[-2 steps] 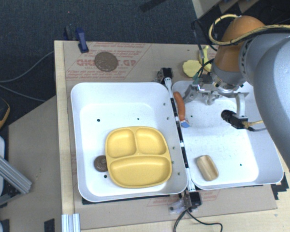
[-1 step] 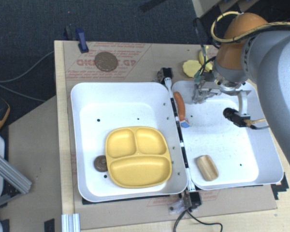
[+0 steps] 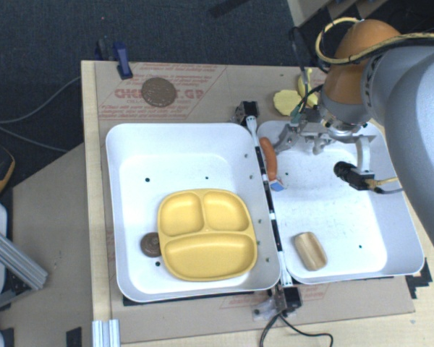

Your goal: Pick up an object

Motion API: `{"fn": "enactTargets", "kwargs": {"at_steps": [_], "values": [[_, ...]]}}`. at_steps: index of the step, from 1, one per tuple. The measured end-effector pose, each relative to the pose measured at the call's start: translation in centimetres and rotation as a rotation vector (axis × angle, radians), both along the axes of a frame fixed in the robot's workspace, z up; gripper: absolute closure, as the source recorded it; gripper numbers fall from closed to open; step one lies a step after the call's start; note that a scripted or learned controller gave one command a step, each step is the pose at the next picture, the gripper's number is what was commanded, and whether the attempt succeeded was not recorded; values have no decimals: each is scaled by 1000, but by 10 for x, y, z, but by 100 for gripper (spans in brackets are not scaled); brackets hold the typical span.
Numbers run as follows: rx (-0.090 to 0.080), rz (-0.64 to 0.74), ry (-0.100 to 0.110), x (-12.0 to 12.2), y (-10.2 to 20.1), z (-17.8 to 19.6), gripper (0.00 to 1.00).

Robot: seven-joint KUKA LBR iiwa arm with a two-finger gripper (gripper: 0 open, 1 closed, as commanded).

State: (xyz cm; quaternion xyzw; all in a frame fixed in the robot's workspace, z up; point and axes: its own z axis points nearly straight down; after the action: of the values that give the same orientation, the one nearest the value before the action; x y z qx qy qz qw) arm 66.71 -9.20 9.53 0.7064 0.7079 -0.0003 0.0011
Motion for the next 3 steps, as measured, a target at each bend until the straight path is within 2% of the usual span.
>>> {"fn": "enactTargets", "kwargs": {"at_steps": [1, 2, 3], "values": [[2, -1, 4, -1, -1, -11, 0], [6, 3, 4, 0, -116, -8, 0], [7, 0, 8, -77, -51, -11, 0]]}}
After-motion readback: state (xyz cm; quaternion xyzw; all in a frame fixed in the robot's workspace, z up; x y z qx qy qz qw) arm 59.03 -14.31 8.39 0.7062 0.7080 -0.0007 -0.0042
